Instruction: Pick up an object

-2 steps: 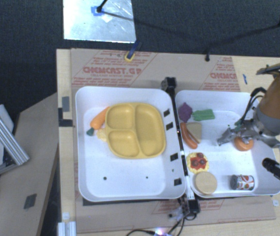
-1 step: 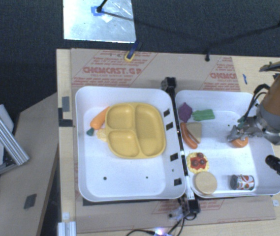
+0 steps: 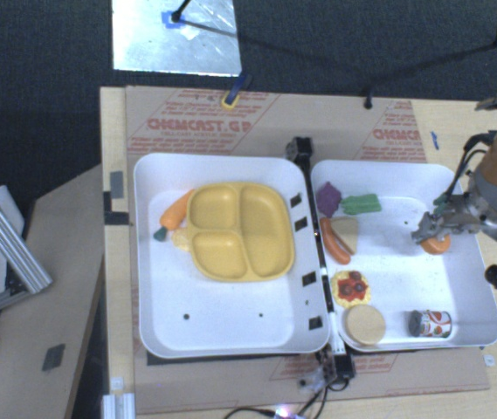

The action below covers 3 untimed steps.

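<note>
The gripper (image 3: 429,230) sits low in the right bin (image 3: 466,321), just above an orange piece (image 3: 438,244) near the right wall; whether it grips cannot be told; a can (image 3: 430,324) lies toward the front; a yellow tray (image 3: 235,231) sits in the left bin (image 3: 169,321).

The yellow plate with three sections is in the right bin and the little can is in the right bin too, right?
Not quite. The camera view shows the yellow plate in the left bin, with a carrot beside it. The can is in the right bin, as you said, near its front corner.
</note>
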Each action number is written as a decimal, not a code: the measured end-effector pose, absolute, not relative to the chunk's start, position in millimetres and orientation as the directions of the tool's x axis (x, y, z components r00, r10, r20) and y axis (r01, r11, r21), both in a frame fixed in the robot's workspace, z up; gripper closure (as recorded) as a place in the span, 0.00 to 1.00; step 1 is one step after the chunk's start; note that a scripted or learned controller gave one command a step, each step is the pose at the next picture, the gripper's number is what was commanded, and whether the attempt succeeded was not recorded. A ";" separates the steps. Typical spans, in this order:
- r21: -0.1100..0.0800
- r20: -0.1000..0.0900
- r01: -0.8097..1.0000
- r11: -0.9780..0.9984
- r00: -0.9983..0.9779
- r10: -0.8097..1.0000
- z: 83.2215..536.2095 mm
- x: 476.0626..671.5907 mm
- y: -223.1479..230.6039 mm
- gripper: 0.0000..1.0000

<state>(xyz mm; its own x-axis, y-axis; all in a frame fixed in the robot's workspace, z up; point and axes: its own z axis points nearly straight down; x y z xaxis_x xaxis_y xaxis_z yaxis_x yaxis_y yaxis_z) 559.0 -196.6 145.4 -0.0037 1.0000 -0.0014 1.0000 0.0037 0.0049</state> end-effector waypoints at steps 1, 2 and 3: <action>0.005 -0.001 1.000 0.005 -0.005 1.000 192.0 562.0 -189.2 1.00; 0.004 -0.001 1.000 0.005 -0.005 1.000 226.2 563.1 -189.3 1.00; 0.004 0.000 1.000 0.007 -0.007 1.000 227.0 579.0 -142.8 1.00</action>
